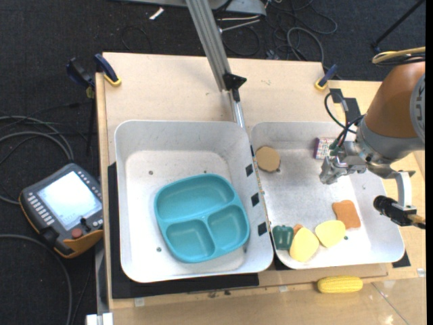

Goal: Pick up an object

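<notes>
Corn (339, 285), a yellow toy cob, lies nearest the camera on the desk (176, 90), just outside the front rim of the right bin (389, 252).

Off the desk on the far left, a teach pendant (62, 208) with a lit screen sits on the dark floor among cables. Next comes the left bin (135, 154), which holds a teal divided tray (201, 217) with three compartments, set toward the bin's front right. A grey metal pole (211, 36) slants down from the top of the view to the gap between the two bins.

Inside the right bin, a round tan piece (268, 159) rests near the back left, beside the dividing wall. Along the front edge a dark green piece (282, 235) lies at the left corner, with a small orange bit just beside it, then two pale yellow pieces (316, 239) touching or nearly touching each other. An orange-brown block (347, 214) lies just behind and to the right of them. A small pink and white item (323, 147) sits near the back, partly hidden by the arm.

The claw (329, 171) hangs over bare bin floor in the middle of the right bin, between the tan piece and the orange-brown block, apart from both. Nothing shows between its fingers; whether they are spread or closed is hard to tell from this angle.
</notes>
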